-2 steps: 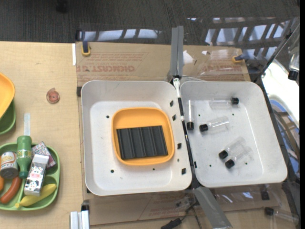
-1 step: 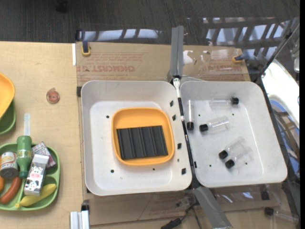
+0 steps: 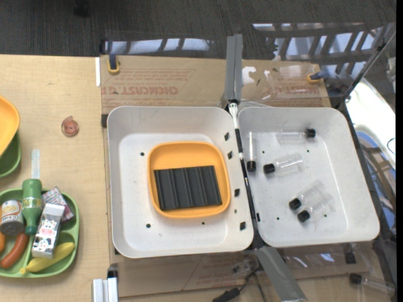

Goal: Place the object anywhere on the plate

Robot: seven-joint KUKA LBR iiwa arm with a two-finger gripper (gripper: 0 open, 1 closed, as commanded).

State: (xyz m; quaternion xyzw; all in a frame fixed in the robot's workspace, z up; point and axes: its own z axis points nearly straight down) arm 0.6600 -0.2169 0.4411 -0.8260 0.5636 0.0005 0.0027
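An orange-yellow plate (image 3: 189, 156) lies in the middle of the left white bin (image 3: 126, 187), with a dark grey ribbed slab (image 3: 188, 188) resting on it. The right white bin (image 3: 340, 225) holds several clear plastic vials with black caps. One vial (image 3: 295, 134) lies near the far wall and another (image 3: 283, 165) near the middle. A third vial (image 3: 250, 148) lies along the left wall. Two more vials (image 3: 310, 200) lie close together toward the front.
On the wooden table to the left stand a green divided tray (image 3: 63, 257) of toy food and a bottle, a yellow bowl (image 3: 6, 128) at the edge, and a small pink disc (image 3: 70, 126). Cardboard (image 3: 164, 87) lies behind the bins.
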